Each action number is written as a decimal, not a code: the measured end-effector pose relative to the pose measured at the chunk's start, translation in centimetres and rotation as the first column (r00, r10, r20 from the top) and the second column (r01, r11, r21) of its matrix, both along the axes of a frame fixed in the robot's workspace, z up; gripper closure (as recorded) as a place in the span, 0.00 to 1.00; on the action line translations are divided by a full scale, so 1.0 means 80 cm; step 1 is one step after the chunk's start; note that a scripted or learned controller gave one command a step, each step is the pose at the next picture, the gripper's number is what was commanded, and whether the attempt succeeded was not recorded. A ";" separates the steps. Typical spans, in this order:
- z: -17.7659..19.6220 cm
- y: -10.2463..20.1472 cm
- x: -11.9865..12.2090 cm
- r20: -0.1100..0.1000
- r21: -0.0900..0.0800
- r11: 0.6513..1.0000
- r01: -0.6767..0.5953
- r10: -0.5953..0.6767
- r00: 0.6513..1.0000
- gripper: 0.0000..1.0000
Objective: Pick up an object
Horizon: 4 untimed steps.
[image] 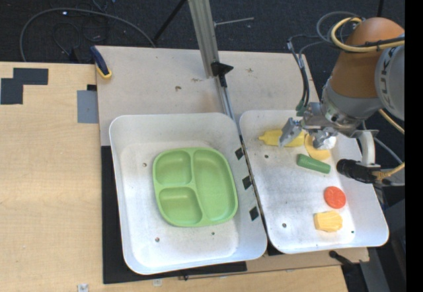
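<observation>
Right now my gripper [301, 133] hangs over the right bin [284, 218], fingers apart, nothing btwn them, just above the yellow piece [269, 137]; green stick [312, 164] lies near.

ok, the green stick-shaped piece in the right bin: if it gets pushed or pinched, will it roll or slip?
The green piece looks elongated and rounded, so a sideways push would probably roll it across the right bin. It seems a smooth, stiff toy, so it may slip if pinched near an end. It lies flat just below the tool, apart from the orange disc.
</observation>
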State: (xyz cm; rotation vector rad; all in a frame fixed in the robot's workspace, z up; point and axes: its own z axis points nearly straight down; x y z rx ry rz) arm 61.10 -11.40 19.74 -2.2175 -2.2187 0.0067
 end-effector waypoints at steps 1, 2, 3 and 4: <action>-0.055 0.006 0.000 0.000 0.000 1.000 0.001 -0.001 1.000 0.00; -0.111 0.004 -0.005 -0.001 0.000 1.000 0.001 -0.001 1.000 0.00; -0.095 0.002 -0.005 0.001 0.000 1.000 0.004 -0.004 1.000 1.00; -0.040 -0.004 -0.013 0.005 0.000 1.000 0.005 -0.005 1.000 1.00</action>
